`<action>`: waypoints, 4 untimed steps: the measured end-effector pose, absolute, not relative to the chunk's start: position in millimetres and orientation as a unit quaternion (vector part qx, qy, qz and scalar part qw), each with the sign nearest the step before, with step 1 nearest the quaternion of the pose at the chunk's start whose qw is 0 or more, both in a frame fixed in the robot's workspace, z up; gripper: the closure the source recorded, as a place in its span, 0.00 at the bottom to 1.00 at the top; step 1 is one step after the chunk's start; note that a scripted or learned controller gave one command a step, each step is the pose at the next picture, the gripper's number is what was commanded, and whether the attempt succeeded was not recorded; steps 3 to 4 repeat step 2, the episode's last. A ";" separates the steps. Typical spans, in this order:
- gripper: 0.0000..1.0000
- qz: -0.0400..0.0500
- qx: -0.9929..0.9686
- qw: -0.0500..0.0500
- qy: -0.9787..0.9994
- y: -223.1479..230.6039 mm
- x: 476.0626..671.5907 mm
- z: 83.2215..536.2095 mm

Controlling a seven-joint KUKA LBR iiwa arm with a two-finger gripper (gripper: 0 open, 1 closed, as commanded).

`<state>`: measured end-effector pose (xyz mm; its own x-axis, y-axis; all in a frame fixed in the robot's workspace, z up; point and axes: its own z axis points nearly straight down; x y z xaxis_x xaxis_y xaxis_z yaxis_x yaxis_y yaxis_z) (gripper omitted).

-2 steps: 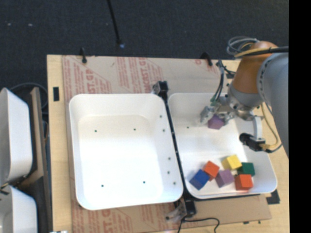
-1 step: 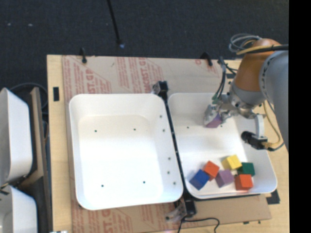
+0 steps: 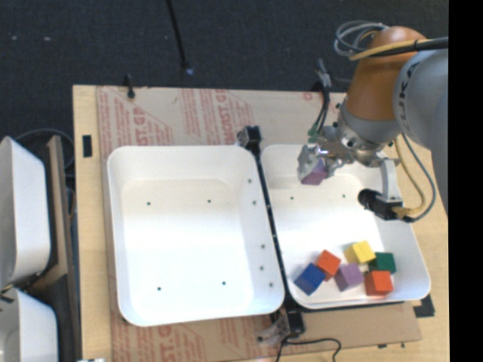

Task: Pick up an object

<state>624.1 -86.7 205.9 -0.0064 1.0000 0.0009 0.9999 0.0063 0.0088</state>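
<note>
- A purple block (image 3: 314, 173) sits between the fingers of the gripper (image 3: 312, 164), at the far end of the right bin (image 3: 392, 225); the fingers look closed on it, and it seems raised off the floor.
- The grip appears to catch the block's upper part, so the lift is best kept slow and straight up, without swinging, or the block may slip.
- Six more blocks cluster at the bin's near end, well apart: blue block (image 3: 309, 278), orange block (image 3: 327, 262), a second purple, yellow, green, red.
- The left bin (image 3: 121, 202) lies beside it.
</note>
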 end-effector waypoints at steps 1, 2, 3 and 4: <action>1.00 0.004 0.705 0.003 0.709 -24.3 604.1 309.3; 1.00 -0.003 0.706 -0.003 0.708 28.0 606.2 195.4; 1.00 -0.003 0.706 -0.003 0.708 28.0 606.2 195.4; 1.00 -0.003 0.706 -0.003 0.708 28.0 606.2 195.4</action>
